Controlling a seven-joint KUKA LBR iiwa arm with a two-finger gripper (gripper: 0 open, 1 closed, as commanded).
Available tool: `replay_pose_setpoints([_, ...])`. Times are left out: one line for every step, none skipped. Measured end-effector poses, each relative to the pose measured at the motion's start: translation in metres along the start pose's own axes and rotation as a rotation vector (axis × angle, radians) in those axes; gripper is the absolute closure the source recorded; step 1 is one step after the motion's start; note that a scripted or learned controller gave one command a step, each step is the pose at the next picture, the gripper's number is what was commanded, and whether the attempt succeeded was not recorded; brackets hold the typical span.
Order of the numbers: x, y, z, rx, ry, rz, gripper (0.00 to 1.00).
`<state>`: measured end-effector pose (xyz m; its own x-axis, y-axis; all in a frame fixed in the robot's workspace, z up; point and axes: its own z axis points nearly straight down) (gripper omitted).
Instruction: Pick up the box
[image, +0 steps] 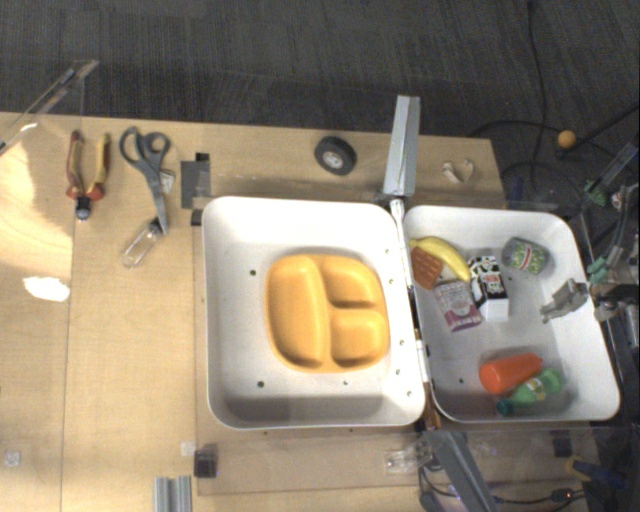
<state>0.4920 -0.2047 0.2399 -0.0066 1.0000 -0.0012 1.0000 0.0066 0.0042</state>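
My gripper (566, 298) waits at the right bin's (585, 405) edge; I cannot tell its state. The little cow-print box (489, 278) lies near the banana (445, 255). It looks light and stiff, so I'd pinch its long sides.

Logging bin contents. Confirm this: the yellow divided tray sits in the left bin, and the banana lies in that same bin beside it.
Not quite. The yellow divided tray does sit in the left bin, but the banana lies in the right bin, near its upper left corner. The camera view shows this.
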Motion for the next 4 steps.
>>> replay_pose_setpoints([0.074,0.013,0.120,0.001,0.002,-0.308,0.00])
replay_pose_setpoints([0.104,0.065,0.150,-0.011,-0.002,-0.239,0.00])
replay_pose_setpoints([0.103,0.068,0.138,-0.020,-0.006,-0.241,1.00])
replay_pose_setpoints([0.169,0.063,0.021,-0.003,0.001,-0.189,1.00])
